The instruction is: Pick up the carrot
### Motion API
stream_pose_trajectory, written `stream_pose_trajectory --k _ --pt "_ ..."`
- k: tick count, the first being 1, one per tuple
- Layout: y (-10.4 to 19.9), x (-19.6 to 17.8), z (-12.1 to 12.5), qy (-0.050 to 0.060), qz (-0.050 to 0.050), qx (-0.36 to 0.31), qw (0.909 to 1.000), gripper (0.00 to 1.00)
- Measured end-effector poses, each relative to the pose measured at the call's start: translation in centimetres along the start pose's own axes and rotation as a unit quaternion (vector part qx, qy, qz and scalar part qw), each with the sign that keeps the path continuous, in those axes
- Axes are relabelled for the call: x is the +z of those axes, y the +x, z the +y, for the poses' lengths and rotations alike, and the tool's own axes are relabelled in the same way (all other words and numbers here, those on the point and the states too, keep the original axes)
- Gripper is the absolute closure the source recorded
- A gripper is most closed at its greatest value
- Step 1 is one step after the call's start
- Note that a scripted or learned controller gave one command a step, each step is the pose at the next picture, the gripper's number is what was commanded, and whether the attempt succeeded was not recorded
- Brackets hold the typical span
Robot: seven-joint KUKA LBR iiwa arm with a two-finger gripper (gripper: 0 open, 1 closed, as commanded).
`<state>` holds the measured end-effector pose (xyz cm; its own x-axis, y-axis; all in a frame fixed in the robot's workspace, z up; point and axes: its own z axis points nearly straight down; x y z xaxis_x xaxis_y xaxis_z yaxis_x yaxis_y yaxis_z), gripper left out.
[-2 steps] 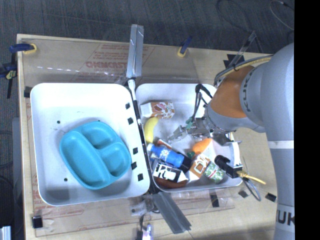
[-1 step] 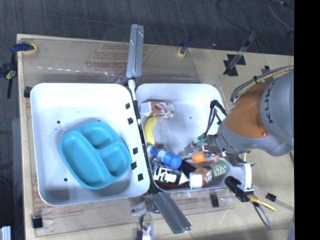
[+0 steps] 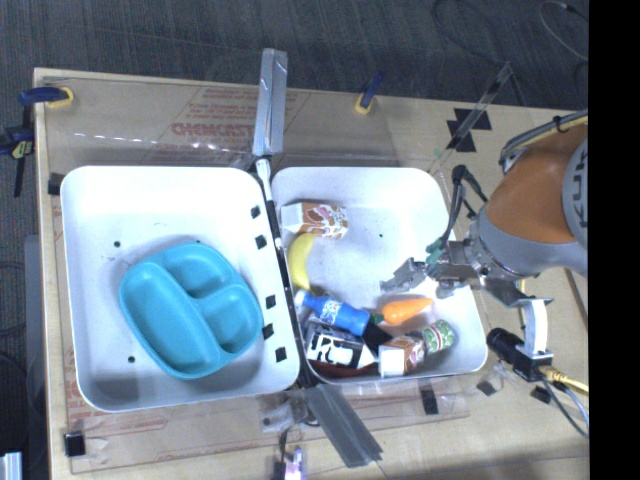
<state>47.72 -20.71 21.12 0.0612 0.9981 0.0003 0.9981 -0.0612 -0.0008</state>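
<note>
The carrot [image 3: 407, 311] is a short orange piece lying in the right bin [image 3: 400, 193], near its front right corner. My gripper [image 3: 426, 275] hangs just above and behind the carrot, reaching in from the right. Its grey fingers [image 3: 400, 273] are spread apart and open, with nothing between them. The carrot rests on the bin floor, touching a blue bottle [image 3: 336, 314] on its left.
Around the carrot lie a small can [image 3: 438, 336], a brown carton [image 3: 400, 354], a black box [image 3: 335, 348], a banana [image 3: 298, 258] and a wrapped snack [image 3: 325, 219]. The left bin [image 3: 100, 208] holds a blue divided plate [image 3: 190, 309].
</note>
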Motion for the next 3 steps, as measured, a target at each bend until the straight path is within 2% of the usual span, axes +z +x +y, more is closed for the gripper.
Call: stream_pose_trajectory --k 1,2,3 --pt "0.7 10.1 1.9 -0.01 -0.004 -0.053 0.9985 0.0" --pt "-0.4 10.9 0.8 -0.012 -0.004 -0.067 0.9977 0.0" --pt "-0.1 11.4 4.7 -0.004 -0.001 -0.102 0.9948 0.0"
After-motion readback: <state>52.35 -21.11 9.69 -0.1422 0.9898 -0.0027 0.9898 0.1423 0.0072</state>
